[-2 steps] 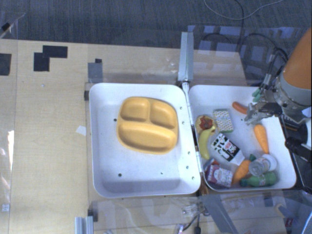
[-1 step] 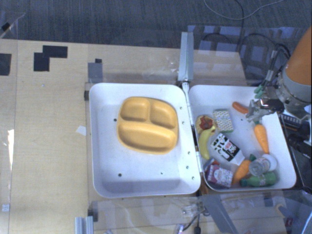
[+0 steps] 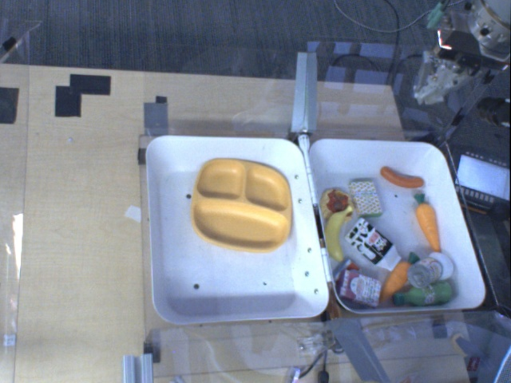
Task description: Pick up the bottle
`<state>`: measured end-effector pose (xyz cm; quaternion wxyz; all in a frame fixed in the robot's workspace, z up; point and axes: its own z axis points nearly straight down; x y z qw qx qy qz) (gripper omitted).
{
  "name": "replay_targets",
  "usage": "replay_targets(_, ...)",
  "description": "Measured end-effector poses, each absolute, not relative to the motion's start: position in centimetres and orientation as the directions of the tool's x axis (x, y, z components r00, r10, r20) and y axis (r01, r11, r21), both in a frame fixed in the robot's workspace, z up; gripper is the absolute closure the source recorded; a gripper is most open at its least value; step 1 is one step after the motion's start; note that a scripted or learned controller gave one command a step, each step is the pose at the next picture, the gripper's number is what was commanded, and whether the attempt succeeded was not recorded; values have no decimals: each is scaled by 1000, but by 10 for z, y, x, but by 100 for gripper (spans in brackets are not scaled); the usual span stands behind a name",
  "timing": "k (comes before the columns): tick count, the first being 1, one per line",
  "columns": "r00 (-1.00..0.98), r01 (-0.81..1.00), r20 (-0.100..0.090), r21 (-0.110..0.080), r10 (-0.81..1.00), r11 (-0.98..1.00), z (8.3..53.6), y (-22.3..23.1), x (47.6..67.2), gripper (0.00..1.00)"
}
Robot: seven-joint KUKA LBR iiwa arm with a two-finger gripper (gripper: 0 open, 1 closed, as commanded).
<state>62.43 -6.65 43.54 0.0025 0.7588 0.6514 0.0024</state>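
Two bins, one bottle buried in the corner

Two white bins sit side by side on the counter point(image 3: 80, 238). The left bin point(image 3: 172, 238) holds a yellow divided tray point(image 3: 241, 203). The right bin point(image 3: 447, 174) has all the clutter: a sausage point(image 3: 402, 178), a carrot point(image 3: 429, 223), a banana point(image 3: 334, 234), a small checkered packet point(image 3: 365, 196), a black-and-white carton point(image 3: 370, 242), a red packet point(image 3: 359, 287) and a silver can point(image 3: 429, 270).

The bottle point(image 3: 423, 296), which looks like the green one, lies on its side along the near wall of the right bin, toward its near right corner. The can sits touching or just above it, and a second carrot point(image 3: 397, 278) leans in right beside its left end.

The gripper point(image 3: 435, 82) hangs up beyond the far edge of the right bin, well apart from the bottle. Whether it's open or closed can't be told from this angle; it's just a pale blur under the wrist.

What could go wrong: plenty. The bottle is jammed against the bin wall, so one finger probably has no room on that side and could hit the rim. The can and carrot crowd the other side, so a descent could catch either one instead, or shove the bottle along the wall. It's also round and lying flat, so it'll likely roll or squirt out if pinched off-centre.
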Motion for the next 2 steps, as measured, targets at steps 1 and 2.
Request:
replay_targets(1, 352, 936, 1, 5, 936, -352, 423, -88, 669, 100)
replay_targets(2, 421, 907, 2, 6, 907, -421, 437, -89, 561, 100)
